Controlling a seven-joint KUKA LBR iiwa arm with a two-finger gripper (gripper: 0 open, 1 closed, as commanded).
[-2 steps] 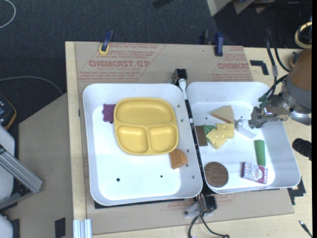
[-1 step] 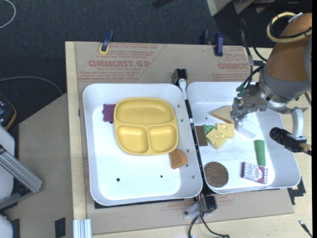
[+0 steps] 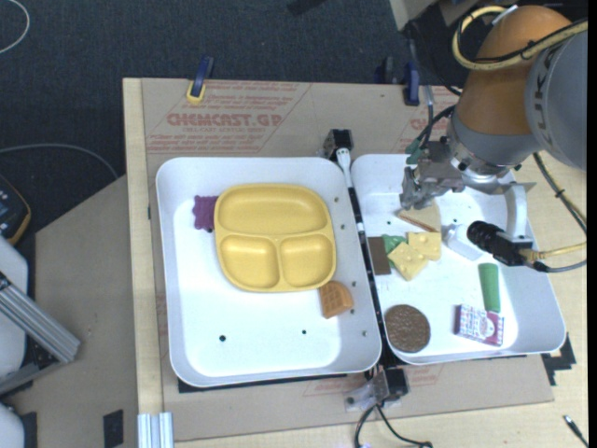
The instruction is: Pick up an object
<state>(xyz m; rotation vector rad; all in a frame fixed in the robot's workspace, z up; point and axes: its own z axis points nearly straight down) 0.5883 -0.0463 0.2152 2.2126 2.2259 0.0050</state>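
Observation:
My gripper [image 3: 420, 197] hangs low over the back left part of the right bin [image 3: 552, 317]. Just under and in front of it lies a thin tan wedge [image 3: 417, 221]. A yellow cheese block [image 3: 417, 255] with a small green piece [image 3: 395, 243] sits a little nearer the front. Beside them, a dark brown bar [image 3: 378, 255] lies along the bin's left wall. Toward the front are a round brown disc [image 3: 408, 327], a green cylinder [image 3: 489, 286] and a pink packet [image 3: 478, 325].
The left bin [image 3: 261, 348] holds a yellow divided plate [image 3: 275, 236], a purple piece [image 3: 203, 211] at the plate's left edge and an orange-brown chunk [image 3: 336, 299] at its front right. The arm's grey and orange body looms over the right bin's back right.

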